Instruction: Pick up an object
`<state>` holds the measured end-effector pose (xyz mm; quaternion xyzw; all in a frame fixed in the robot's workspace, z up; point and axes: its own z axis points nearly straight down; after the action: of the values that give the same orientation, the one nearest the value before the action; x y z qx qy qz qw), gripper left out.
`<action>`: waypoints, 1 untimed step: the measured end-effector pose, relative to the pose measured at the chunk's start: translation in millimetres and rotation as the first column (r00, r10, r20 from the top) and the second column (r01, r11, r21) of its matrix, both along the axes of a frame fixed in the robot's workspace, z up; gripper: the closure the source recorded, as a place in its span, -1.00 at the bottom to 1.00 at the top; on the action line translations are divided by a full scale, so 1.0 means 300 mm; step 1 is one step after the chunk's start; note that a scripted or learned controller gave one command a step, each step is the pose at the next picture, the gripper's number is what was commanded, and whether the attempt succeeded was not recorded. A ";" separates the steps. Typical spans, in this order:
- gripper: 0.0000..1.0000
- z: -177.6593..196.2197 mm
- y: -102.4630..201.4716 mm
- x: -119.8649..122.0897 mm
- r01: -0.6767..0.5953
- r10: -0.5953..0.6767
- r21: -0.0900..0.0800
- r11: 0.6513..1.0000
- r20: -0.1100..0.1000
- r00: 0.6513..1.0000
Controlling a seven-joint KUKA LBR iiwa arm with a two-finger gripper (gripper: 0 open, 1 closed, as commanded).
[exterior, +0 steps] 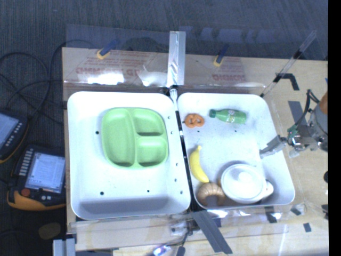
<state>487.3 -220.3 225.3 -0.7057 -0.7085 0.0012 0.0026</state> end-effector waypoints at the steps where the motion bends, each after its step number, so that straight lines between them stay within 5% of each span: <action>1: -1.00 -0.338 0.106 0.109 0.228 -0.228 -0.001 0.974 -0.002 0.974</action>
<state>520.0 -188.5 123.8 -0.7824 -0.6228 0.0020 0.0029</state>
